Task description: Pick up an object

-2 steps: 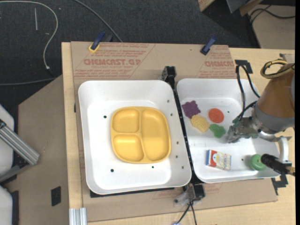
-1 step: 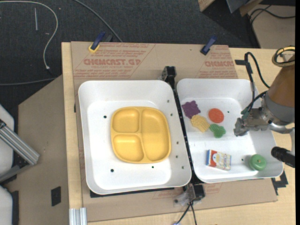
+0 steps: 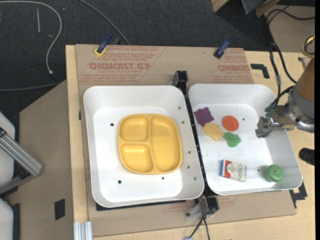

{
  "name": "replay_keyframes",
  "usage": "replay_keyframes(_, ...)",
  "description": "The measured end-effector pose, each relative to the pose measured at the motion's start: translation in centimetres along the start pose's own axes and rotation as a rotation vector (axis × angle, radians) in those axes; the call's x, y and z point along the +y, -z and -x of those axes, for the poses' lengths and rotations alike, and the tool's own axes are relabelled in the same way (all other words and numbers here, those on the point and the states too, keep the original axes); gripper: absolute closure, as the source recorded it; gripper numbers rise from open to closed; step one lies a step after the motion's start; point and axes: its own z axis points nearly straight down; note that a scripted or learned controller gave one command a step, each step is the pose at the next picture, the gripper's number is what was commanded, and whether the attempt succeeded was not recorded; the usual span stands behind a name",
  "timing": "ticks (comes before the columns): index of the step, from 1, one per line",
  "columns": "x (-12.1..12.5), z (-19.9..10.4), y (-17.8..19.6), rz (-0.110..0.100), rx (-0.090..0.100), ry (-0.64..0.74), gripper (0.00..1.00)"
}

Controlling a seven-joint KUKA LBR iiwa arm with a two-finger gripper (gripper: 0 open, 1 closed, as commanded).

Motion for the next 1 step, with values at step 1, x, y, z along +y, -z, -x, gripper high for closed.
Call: replay_keyframes(1, 0.18, 0.00, 4.05, -0.001, 0.000, -0.001, 1.00)
